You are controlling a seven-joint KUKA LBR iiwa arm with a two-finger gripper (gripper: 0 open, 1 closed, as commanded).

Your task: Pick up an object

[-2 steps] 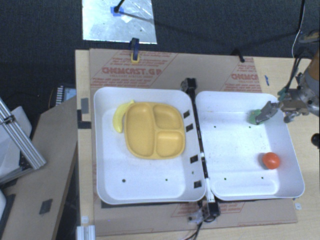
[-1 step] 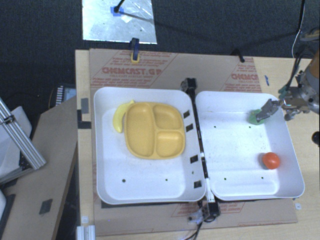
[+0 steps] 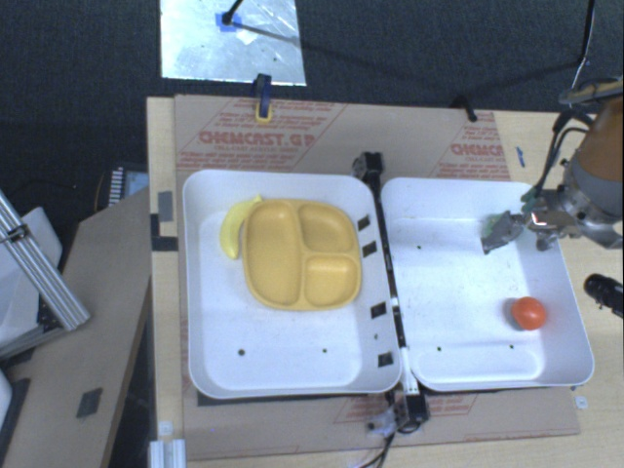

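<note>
A small orange-red ball [image 3: 528, 313] lies in the right bin [image 3: 448, 359], near its front right corner. My gripper [image 3: 519, 229] hovers over the right bin's back right part, above and behind the ball and apart from it. Its fingers spread apart with nothing between them. In the left bin [image 3: 214, 349] a yellow divided tray [image 3: 298, 253] rests, and a yellow banana [image 3: 232, 226] lies against the tray's left edge.
The arm comes in over the right bin's right rim. A black divider with clips [image 3: 382, 261] runs between the two bins. A cardboard sheet [image 3: 292, 135] lies under both bins. A metal frame [image 3: 34, 271] stands at the far left.
</note>
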